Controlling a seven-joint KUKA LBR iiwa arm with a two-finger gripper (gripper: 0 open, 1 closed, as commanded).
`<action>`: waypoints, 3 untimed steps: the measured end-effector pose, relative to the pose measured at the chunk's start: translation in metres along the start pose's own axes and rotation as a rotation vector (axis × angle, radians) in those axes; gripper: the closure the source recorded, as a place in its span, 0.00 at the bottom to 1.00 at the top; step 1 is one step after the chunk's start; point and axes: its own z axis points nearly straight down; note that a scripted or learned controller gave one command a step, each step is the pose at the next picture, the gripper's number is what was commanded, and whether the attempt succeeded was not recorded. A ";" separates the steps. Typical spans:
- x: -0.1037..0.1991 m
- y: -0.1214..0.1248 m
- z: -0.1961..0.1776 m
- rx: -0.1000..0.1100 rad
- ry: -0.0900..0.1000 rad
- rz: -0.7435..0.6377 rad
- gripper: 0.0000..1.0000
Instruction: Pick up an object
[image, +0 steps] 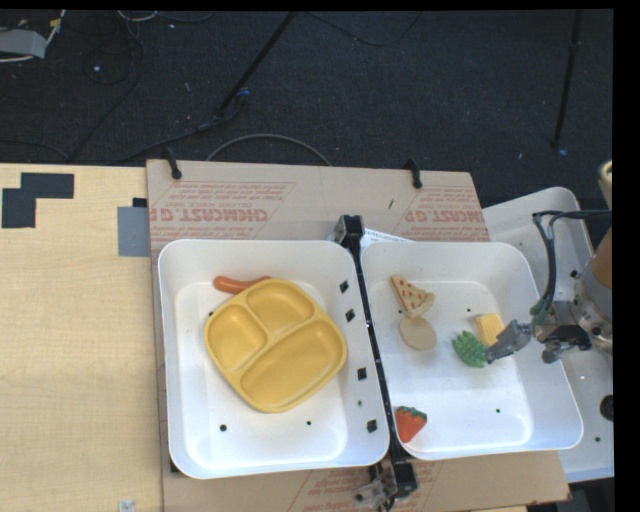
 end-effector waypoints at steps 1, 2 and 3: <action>0.000 0.002 -0.006 -0.011 -0.002 -0.003 0.00; 0.005 -0.005 0.054 -0.006 0.000 -0.003 0.00; 0.010 -0.001 0.099 -0.008 0.000 -0.003 0.00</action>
